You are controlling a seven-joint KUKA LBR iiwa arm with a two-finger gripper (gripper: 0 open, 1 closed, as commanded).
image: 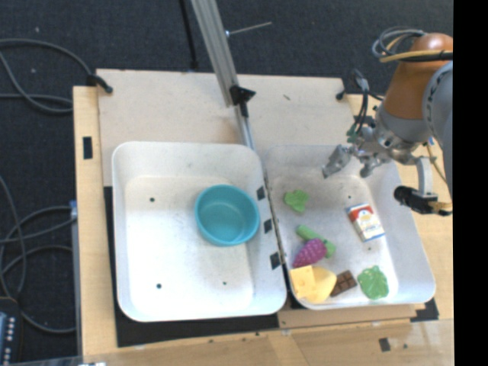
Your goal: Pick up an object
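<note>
My gripper (352, 165) hangs over the far part of the right bin (415, 242), open, with nothing between its two fingers. Below it in that bin lie a small green leafy toy (296, 200), a red and white carton (366, 222), a purple grape bunch with a green stem (311, 248), a yellow cheese wedge (311, 283), a brown chocolate piece (345, 282) and a green lumpy toy (373, 281). The carton lies nearest to the gripper, a little toward the front and right.
A teal bowl (226, 214) stands in the left bin (130, 227). A slanted metal pole (217, 44) rises from the bench behind the bins. Cables lie on the dark floor at the left.
</note>
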